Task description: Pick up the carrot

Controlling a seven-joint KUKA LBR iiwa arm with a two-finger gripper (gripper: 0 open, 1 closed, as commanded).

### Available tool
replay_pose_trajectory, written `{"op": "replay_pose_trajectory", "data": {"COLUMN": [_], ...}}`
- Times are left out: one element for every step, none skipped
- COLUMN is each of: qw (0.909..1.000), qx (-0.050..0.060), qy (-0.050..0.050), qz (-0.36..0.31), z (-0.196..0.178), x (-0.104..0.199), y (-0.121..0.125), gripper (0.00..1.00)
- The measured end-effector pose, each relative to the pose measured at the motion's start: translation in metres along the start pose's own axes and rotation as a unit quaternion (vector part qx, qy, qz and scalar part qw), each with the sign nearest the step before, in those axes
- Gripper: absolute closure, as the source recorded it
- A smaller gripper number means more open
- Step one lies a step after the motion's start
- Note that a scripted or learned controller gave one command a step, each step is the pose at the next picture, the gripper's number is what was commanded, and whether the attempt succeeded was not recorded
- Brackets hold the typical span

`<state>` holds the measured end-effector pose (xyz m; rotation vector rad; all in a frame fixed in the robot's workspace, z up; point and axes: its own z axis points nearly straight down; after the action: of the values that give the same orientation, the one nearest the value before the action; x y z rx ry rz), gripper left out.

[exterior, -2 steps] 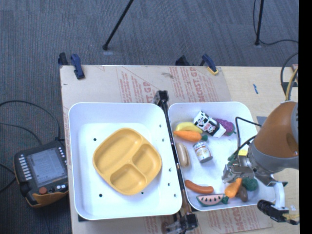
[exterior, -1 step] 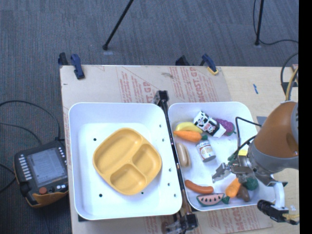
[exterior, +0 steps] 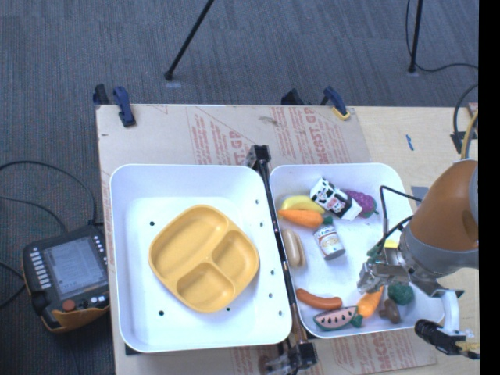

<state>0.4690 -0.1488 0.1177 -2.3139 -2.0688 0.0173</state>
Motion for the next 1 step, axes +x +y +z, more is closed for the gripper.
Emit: {"op": "replay_pose_trajectory", "data": {"qw": [0.9979], "qx": [-0.016], "qy": [-0.006], "qz": [0.063], "z": [-0.0268], "x": [0.0443], "y": [0.0005], "gripper": [1.0]}}
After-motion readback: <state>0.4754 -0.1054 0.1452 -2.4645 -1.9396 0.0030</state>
